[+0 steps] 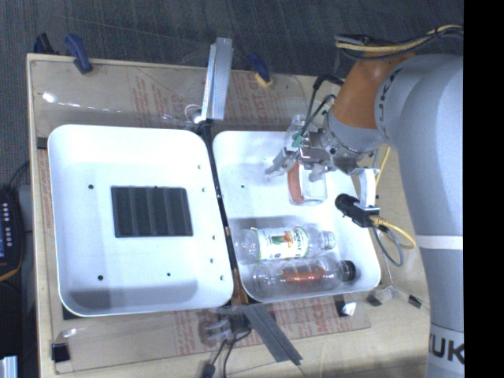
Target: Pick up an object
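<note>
My gripper (pixel 304 186) hangs over the upper middle of the right bin (pixel 244 160). A small, elongated reddish-orange object (pixel 294 184) stands upright between its fingers, and the gripper is shut on it. A clear bottle with a green and white label (pixel 285 242) lies on its side in the lower part of the same bin. Just below it, against the front wall, lies a second clear bottle with brownish contents and a dark cap (pixel 303 274).
The left bin (pixel 79 156) holds a flat dark ribbed rectangle (pixel 152 211). A metal bar (pixel 216 77) rises at the back between the bins. Blue clamps (pixel 77 52) grip the board's far edge. Cables (pixel 387 231) hang off the wrist at the right.
</note>
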`<state>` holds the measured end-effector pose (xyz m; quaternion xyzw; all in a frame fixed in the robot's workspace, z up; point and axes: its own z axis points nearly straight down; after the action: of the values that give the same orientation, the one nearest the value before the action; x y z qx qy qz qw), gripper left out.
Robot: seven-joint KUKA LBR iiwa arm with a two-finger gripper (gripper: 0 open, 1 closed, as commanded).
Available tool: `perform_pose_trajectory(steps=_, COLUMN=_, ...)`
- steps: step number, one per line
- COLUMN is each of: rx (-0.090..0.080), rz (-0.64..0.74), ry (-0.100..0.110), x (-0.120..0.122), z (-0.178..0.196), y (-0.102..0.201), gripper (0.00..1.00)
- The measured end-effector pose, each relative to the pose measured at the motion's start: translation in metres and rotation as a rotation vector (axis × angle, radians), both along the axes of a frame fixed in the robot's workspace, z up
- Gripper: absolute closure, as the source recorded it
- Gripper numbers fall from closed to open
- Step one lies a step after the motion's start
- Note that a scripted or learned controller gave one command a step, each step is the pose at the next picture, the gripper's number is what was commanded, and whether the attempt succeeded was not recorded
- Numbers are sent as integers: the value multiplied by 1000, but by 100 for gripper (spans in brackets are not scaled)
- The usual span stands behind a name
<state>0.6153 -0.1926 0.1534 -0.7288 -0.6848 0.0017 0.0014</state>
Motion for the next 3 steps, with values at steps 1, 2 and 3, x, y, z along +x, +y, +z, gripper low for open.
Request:
perform_pose_trajectory(steps=1, rx=1, rz=114, ry=0, x=24, z=-63, y=-12, gripper=0)
perform_pose_trajectory(steps=2, rx=1, rz=120, ry=2, x=25, z=-53, y=-11, gripper=100)
perform_pose_trajectory(steps=3, rx=1, rz=124, ry=3, x=25, z=-44, y=-10, gripper=100)
